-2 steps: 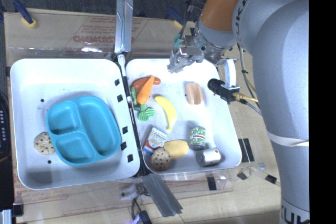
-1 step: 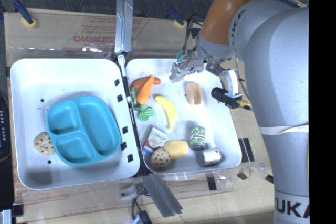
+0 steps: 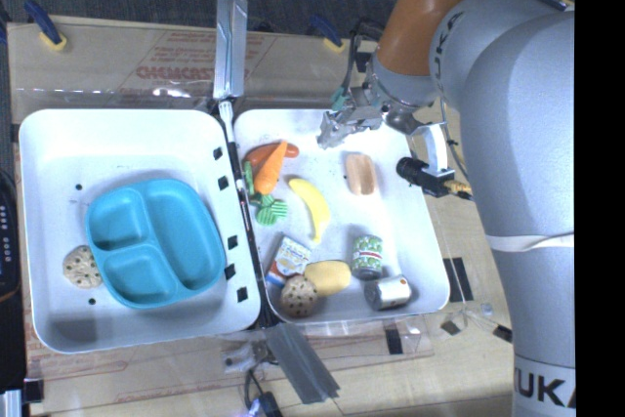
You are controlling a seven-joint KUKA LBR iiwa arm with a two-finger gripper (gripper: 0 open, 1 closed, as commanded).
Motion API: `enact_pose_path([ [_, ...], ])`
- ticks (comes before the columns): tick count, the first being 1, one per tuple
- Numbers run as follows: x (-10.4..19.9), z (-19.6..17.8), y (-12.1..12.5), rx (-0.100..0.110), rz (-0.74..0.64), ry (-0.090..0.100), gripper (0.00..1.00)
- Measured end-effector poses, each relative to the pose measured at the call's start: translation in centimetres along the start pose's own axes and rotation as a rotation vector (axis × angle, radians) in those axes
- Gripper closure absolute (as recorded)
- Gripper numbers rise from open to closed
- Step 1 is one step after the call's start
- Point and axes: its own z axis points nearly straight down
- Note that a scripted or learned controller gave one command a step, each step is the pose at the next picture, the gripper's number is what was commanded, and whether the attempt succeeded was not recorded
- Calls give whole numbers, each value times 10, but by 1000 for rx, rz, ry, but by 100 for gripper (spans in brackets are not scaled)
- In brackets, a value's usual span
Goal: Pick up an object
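Note:
My gripper hangs over the back of the right bin, with nothing seen in it. Just left and in front of it lies an orange carrot. A hot dog bun rests in front of it to the right. A yellow banana lies mid-bin beside a small green piece. Toward the front are a green can, a tipped white can, a small carton, a yellow lump and a cookie.
The left bin holds a blue divided plate and a cookie at its left side. A metal divider stands between the bins at the back. The grey arm covers the right side.

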Motion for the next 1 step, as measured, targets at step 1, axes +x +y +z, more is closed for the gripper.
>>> enact_pose_path([
  [1, 0, 0, 0, 1, -1, 0, 0],
])
